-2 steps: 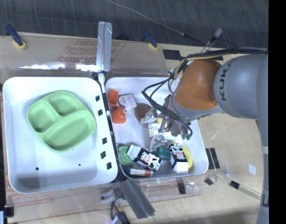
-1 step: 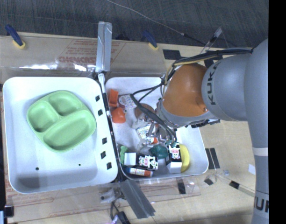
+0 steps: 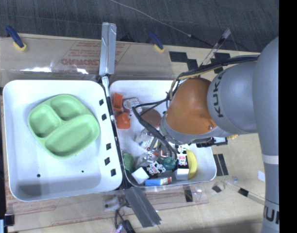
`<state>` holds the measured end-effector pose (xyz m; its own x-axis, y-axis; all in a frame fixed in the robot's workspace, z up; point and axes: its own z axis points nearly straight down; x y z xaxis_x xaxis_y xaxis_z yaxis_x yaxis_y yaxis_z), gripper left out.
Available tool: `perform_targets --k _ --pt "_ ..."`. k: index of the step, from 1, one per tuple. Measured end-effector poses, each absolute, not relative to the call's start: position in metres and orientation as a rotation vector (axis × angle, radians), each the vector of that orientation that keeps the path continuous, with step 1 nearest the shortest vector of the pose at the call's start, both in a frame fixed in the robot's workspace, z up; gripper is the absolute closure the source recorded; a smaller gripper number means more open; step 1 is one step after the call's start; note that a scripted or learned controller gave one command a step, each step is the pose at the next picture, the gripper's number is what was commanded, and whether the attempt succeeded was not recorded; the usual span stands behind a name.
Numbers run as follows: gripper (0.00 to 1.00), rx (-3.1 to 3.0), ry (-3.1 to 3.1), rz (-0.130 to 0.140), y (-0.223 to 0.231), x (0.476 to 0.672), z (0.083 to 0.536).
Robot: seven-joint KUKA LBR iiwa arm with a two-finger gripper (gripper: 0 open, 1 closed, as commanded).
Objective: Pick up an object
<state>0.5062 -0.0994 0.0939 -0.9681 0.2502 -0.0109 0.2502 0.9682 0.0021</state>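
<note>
Two shallow white bins are carried side by side on the bench (image 3: 37, 47), which is covered with brown board and edged by blue clamps (image 3: 16, 38). Much of the right bin (image 3: 139, 87) is hidden by the grey arm (image 3: 245, 96) and its orange band (image 3: 189, 110), reached in from the right; black cables (image 3: 153, 106) are looped from the wrist across the bin's middle. The left bin (image 3: 17, 130) is occupied by a green divided plate (image 3: 65, 125), laid flat near its centre.

The objects to be picked are crowded into the right bin. An orange piece (image 3: 120, 111) is seen against the bin's left wall, with a small printed card (image 3: 131, 102) just beside it. Along the near edge, a green item (image 3: 128, 160) lies in the corner, next to a white block (image 3: 140, 174), a black-and-white patterned item (image 3: 154, 168) and a blue-and-white strip (image 3: 158, 181). A yellow, banana-like piece (image 3: 191, 163) is set at the right end of this row.

The jaws are placed low over the clutter near the bin's middle (image 3: 156, 152), among clear, glinting wrapping; whether they are apart or together cannot be told, and nothing is seen to be clamped between them.
</note>
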Motion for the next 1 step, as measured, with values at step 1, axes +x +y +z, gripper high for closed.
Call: perform_targets --k 1 --pt "1.0 0.384 3.107 0.001 -0.0987 0.5071 0.1037"
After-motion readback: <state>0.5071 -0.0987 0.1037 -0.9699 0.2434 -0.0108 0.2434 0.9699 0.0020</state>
